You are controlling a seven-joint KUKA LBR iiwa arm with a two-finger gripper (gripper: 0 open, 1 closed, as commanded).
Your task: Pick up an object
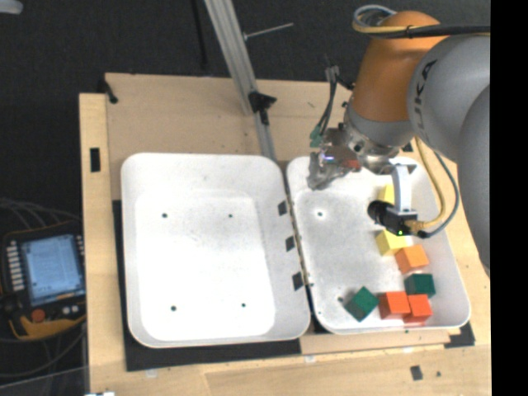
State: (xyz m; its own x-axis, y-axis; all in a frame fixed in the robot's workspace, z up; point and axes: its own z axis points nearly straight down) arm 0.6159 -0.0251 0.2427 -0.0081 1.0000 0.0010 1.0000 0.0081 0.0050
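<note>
Hovering over the far end of the right bin (445, 246), the hand (323, 172) hangs from the grey arm (462, 81) below its orange band (388, 64), and nothing can be seen held in it; whether it is apart or together cannot be told from this slanted view. The things worth picking lie well apart from it, bunched along the bin's near right side: a yellow block (389, 242) and an orange block (412, 258) just beside each other, then a dark green block (421, 284), a green block (360, 303) tilted on its own, and two orange-red blocks (407, 305) touching in the near corner. They probably sit crowded there because the bin wall stops them. The left bin (148, 221) rests beside it on the wooden surface (181, 106). Judging by this, the pick has not yet begun.
</note>
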